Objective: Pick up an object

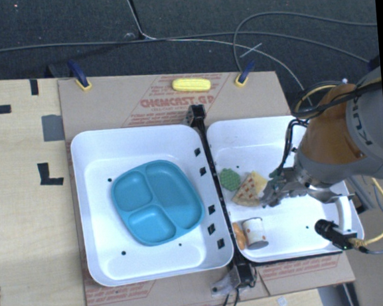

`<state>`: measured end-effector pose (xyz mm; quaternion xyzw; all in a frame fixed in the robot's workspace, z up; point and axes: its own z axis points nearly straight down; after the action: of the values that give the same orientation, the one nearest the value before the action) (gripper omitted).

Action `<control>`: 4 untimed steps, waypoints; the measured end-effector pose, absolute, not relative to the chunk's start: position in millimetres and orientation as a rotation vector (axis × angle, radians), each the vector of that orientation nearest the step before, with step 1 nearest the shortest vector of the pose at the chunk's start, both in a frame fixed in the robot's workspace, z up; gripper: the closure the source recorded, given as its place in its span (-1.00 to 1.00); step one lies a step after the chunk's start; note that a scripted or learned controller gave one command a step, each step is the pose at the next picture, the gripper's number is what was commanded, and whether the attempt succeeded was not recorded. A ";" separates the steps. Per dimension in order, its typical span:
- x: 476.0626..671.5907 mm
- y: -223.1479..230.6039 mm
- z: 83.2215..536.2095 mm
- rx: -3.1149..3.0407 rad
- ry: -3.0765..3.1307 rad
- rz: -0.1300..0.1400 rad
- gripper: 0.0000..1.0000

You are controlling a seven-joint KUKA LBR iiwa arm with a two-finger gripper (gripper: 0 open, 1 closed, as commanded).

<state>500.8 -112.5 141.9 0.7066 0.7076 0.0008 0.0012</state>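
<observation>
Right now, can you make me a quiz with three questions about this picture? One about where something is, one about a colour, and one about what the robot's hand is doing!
1. Where is the blue tray?
A. in the left bin
B. in the right bin
C. on the cardboard behind the bins

2. What colour is the toy corn?
A. red
B. yellow
C. purple

3. Where is the gripper?
A. over the blue tray
B. above the toy corn
C. low in the right bin, beside the cheese wedge

Answers:
1 A: the tray lies flat in the left bin.
2 B: the corn on the cardboard is yellow.
3 C: the gripper sits right next to the cheese wedge.
</observation>
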 end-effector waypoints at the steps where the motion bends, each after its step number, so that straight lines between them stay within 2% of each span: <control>1: 496.1 -116.4 186.1 2.219 2.221 0.002 1.00; 2: 500.2 -119.9 229.2 2.218 2.220 0.002 1.00; 4: 545.5 -29.4 209.1 2.216 2.230 -0.001 1.00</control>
<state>545.5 -29.4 209.1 0.7050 0.7092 -0.0003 -0.0010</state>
